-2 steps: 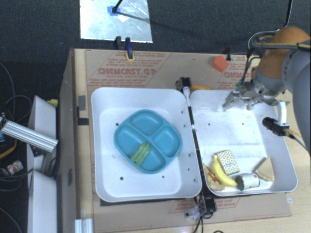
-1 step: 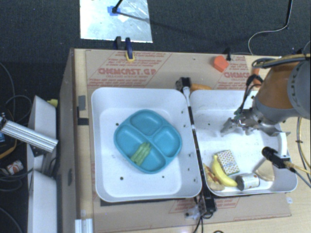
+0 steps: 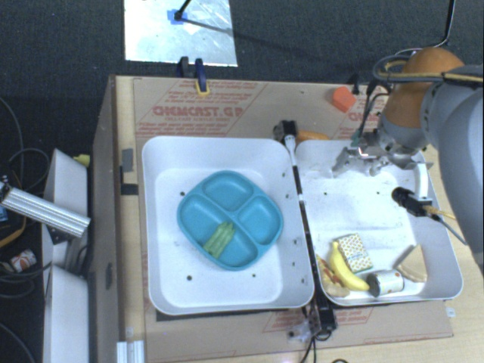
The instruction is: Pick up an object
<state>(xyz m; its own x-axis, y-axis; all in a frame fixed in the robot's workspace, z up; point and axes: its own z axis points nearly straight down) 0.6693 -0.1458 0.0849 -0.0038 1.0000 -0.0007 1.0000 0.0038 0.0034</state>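
Arm: reaches in from the right, over the right bin [image 3: 363,210].
Gripper [image 3: 361,159]: above the far part of the right bin, over bare floor; nothing seen in it; open or closed, can't tell.
Pickable things: all in the near end of the right bin, well apart from the gripper.
Banana [image 3: 346,269]: near-left corner, touching the small box [image 3: 354,252].
White tube [image 3: 387,282]: just right of the banana.
Tan wedge [image 3: 412,263]: by the right wall.
Left bin [image 3: 166,172]: blue plate [image 3: 249,218], green piece [image 3: 219,238] in its near-left section.
Orange block [image 3: 342,98]: on the bench, beyond the bins.
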